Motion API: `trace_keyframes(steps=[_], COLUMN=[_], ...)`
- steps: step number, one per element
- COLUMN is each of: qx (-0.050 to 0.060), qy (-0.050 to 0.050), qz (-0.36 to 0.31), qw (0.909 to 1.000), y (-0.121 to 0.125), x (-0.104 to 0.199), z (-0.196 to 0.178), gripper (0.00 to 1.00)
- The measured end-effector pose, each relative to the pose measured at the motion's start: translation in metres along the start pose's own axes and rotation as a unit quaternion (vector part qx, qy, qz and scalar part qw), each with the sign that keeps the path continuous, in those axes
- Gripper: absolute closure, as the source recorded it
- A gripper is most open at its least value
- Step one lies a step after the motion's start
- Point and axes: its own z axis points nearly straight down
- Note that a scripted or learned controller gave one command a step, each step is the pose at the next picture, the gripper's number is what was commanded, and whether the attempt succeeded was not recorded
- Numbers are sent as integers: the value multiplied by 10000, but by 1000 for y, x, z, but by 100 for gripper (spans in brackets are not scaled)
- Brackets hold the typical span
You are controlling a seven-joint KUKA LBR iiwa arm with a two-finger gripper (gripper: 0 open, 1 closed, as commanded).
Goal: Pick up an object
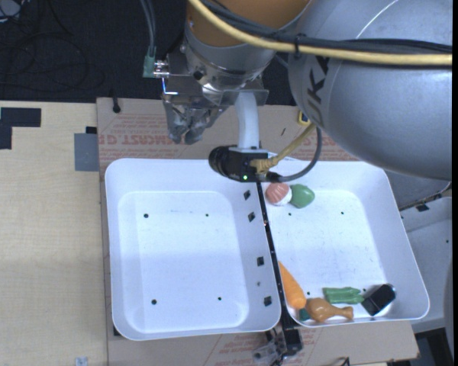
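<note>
My gripper (187, 130) hangs high above the back edge of the left bin (137, 197), its dark fingers close together with nothing seen between them. In the right bin (397, 227), a pink-and-white round toy (277, 194) and a green round toy (302, 196) lie at the back near the divider. Along the front lie an orange carrot (291, 285), a tan drumstick-shaped toy (327, 309), a green flat piece (342, 295) and a black block (378, 299).
The grey arm and its orange band fill the upper right, above the right bin's back. A black camera unit (237, 163) with cables sits at the back of the divider (261, 235). Cardboard (130, 128) lies under the bins.
</note>
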Motion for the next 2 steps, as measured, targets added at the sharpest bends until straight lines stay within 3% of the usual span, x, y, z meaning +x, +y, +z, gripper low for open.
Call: trace_keyframes(steps=[1, 2], qx=[-7, 2], qy=[3, -28], qz=[2, 89], qw=[10000, 10000], y=[-71, -75], x=[-17, -158], z=[-64, -96], gripper=[100, 100])
